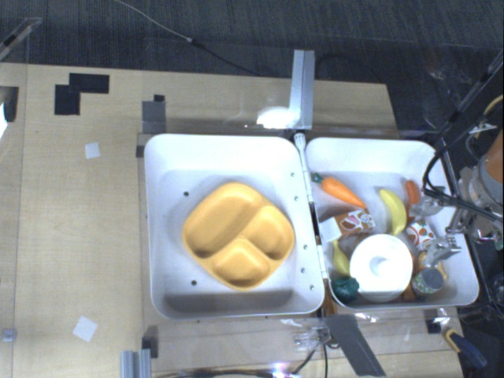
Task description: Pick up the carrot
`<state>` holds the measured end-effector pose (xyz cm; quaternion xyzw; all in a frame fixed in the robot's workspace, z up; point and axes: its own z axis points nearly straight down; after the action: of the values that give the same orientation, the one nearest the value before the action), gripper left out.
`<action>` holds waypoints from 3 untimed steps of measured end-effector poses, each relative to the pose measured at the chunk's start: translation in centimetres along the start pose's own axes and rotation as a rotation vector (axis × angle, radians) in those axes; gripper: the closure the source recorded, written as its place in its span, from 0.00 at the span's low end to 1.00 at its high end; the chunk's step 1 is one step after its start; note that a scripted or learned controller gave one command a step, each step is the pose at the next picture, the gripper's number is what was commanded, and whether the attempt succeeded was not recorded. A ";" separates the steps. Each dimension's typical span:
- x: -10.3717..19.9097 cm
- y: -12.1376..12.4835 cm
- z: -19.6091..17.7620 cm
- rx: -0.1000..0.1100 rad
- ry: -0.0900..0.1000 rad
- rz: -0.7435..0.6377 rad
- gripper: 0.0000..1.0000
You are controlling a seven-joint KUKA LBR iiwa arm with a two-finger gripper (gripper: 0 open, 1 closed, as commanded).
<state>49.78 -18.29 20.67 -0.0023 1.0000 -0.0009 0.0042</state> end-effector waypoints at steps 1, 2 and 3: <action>-1.9 7.3 4.8 -0.004 0.002 0.082 0.00; -14.2 11.9 1.9 -0.004 -0.005 0.221 0.00; -11.9 6.7 8.9 -0.003 -0.035 0.349 0.00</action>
<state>61.68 -11.52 11.89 0.1714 0.9850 0.0015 0.0217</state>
